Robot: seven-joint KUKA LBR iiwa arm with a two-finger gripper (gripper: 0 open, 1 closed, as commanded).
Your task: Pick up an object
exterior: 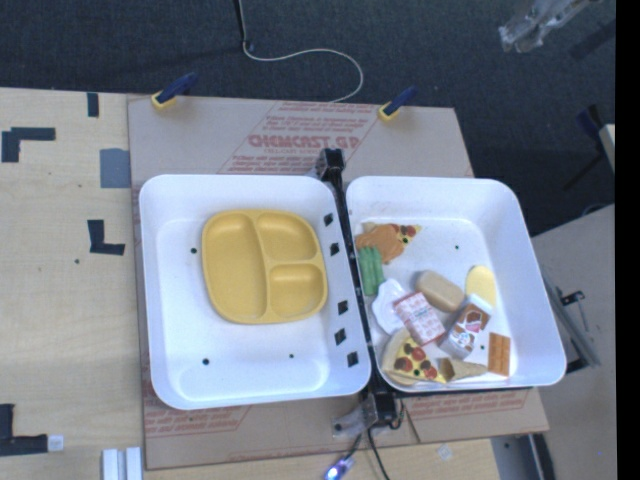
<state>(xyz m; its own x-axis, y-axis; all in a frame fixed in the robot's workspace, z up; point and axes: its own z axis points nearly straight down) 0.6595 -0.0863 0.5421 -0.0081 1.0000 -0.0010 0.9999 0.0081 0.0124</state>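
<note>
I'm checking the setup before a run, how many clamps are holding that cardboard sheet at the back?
2. One yellow-and-blue clamp grips the cardboard sheet at its far left corner; the other clamp sits on the far edge toward the right. Others along the near edge may be hidden by the bins.

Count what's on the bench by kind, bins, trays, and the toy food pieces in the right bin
White bins: 2, left and right
Yellow divided tray: 1
Pizza slices: 2, upper and lower
Other small food pieces, overlapping: about 7
Total: about 12

blurred and cut off by the top edge: gripper (548, 13). far below-left of it, partly buried under neighbours: pizza slice (414, 358), green piece (370, 270).
</note>
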